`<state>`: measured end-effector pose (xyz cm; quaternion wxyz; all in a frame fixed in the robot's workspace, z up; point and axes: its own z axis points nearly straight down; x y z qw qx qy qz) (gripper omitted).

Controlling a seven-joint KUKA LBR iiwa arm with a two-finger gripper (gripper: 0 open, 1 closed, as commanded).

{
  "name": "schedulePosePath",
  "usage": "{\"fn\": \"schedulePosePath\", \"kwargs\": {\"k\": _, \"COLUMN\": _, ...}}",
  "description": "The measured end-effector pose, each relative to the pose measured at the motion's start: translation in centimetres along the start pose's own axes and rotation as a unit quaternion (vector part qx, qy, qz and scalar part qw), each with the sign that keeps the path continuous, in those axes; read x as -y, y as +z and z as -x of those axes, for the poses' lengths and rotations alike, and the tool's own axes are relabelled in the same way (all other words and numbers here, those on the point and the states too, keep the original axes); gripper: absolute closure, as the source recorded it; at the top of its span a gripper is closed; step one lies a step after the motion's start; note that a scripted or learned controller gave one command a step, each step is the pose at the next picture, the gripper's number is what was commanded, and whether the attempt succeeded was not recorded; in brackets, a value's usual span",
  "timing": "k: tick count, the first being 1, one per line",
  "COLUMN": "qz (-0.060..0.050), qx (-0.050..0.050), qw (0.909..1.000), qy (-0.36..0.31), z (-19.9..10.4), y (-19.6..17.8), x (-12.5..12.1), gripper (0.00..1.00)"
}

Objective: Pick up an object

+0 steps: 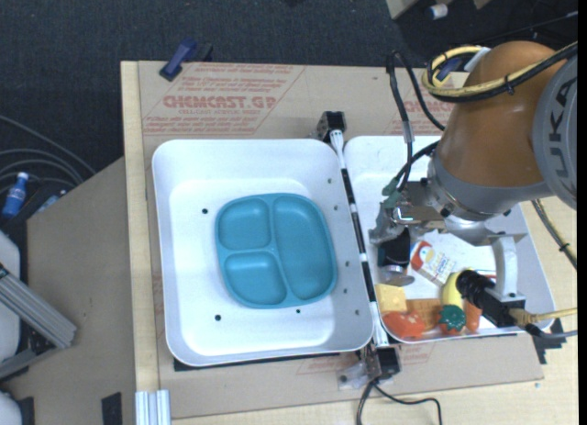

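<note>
**Objects (415,320) crowd the right bin's near end, gripper low beside them**

The objects lie together in the near part of the right bin (376,152). A yellow block (393,298) sits near the bin's left wall, with a red-orange piece (408,324) just nearer. To their right are a green piece (451,321) and a small yellow piece (452,293). A white packet with a red label (431,262) lies just beyond them.

The gripper (393,221) hangs over the left side of this bin, a little farther back than the pile. A small black thing (396,251) is close under it. Whether the gripper is open, closed or holding anything cannot be told. The grey and orange arm (500,129) covers much of the bin's right side.

The left bin (183,184) holds a blue divided plate (273,249) at its centre.
</note>
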<state>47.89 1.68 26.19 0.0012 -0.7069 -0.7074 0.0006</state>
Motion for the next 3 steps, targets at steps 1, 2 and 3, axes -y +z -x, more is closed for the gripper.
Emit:
{"fn": "schedulePosePath", "kwargs": {"k": 1, "qz": 0.0, "qx": 0.0, "qw": 1.0, "qy": 0.001, "z": 4.6, "y": 0.3, "x": 0.0, "gripper": 1.0}}
{"fn": "schedulePosePath", "kwargs": {"k": 2, "qz": 0.001, "qx": 0.0, "qw": 1.0, "qy": 0.0, "z": 3.8, "y": -0.3, "x": 0.0, "gripper": 1.0}}
{"fn": "schedulePosePath", "kwargs": {"k": 3, "qz": 0.001, "qx": 0.0, "qw": 1.0, "qy": 0.0, "z": 2.3, "y": -0.3, "x": 0.0, "gripper": 1.0}}
